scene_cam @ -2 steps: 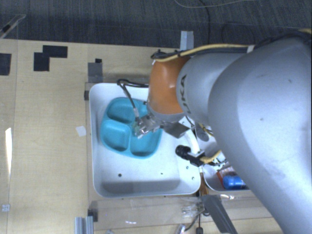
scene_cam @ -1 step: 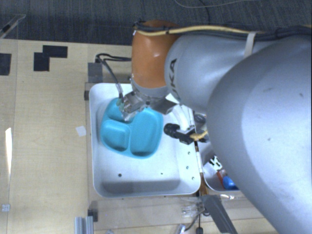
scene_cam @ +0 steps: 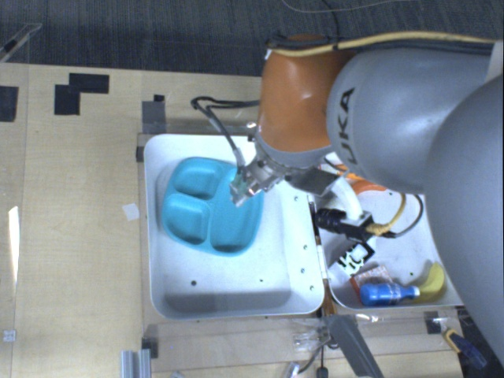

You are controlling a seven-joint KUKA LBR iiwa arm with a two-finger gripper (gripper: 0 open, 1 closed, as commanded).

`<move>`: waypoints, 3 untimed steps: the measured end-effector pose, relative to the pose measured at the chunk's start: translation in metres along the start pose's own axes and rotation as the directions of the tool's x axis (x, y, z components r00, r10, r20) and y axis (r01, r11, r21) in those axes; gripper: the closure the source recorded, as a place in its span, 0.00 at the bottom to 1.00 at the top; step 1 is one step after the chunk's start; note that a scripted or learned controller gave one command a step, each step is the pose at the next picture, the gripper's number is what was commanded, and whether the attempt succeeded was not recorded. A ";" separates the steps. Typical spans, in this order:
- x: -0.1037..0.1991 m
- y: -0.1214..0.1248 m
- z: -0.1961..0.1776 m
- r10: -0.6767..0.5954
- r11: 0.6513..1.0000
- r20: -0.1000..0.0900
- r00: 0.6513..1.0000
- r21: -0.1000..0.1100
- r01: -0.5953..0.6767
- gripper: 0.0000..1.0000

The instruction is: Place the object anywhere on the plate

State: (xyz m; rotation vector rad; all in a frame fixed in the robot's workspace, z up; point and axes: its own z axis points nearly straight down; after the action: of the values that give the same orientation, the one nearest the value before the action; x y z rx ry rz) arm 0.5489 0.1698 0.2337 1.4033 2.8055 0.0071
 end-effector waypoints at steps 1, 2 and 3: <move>-0.001 0.002 -0.011 -0.003 1.000 0.002 1.000 -0.005 0.003 1.00; 0.002 -0.024 -0.047 0.158 0.987 0.000 0.987 0.000 -0.158 1.00; 0.041 -0.043 0.093 0.048 0.999 -0.002 0.999 0.004 -0.048 1.00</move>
State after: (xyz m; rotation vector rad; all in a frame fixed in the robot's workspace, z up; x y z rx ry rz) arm 0.4906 0.1771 0.1400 1.4723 2.7746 0.0027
